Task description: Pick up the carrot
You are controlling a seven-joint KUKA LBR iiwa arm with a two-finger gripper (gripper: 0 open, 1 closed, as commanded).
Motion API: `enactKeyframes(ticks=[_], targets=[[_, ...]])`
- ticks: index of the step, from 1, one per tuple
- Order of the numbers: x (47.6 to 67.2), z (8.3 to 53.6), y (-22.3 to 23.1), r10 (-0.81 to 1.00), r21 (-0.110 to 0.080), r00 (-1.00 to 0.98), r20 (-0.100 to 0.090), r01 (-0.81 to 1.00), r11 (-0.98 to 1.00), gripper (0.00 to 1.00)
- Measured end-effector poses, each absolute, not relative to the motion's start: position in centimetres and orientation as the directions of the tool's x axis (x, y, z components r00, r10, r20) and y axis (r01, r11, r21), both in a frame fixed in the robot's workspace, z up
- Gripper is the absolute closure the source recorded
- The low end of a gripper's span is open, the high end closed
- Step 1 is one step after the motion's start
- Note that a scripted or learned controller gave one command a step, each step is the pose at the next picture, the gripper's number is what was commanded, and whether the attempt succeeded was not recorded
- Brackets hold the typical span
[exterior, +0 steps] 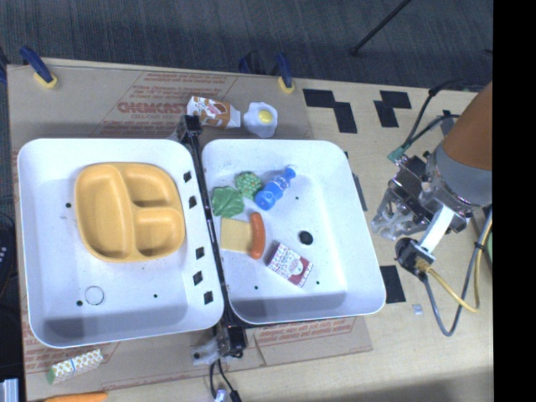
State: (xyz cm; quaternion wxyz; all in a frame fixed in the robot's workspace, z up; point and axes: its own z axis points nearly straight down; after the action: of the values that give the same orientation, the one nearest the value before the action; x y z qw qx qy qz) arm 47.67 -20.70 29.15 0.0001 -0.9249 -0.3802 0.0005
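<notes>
The grey arm hangs over the desk, just outside the right bin. I cannot tell if its end effector is open or closed. The carrot lies in that bin, well apart from the end effector, waiting to be grabbed.

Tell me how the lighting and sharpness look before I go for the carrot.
Camera view: light is even and soft, the white bins are bright without harsh glare; the carrot is slightly soft but distinct; the gripper looks blurry and cluttered; the floor along the top is dim.
</notes>
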Motion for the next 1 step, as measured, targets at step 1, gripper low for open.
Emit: enactKeyframes(ticks=[1], targets=[[47.63, 28.38, -20.58, 0.707, -0.005, 0.707, -0.001, 0.707, -0.707, 1.00]])
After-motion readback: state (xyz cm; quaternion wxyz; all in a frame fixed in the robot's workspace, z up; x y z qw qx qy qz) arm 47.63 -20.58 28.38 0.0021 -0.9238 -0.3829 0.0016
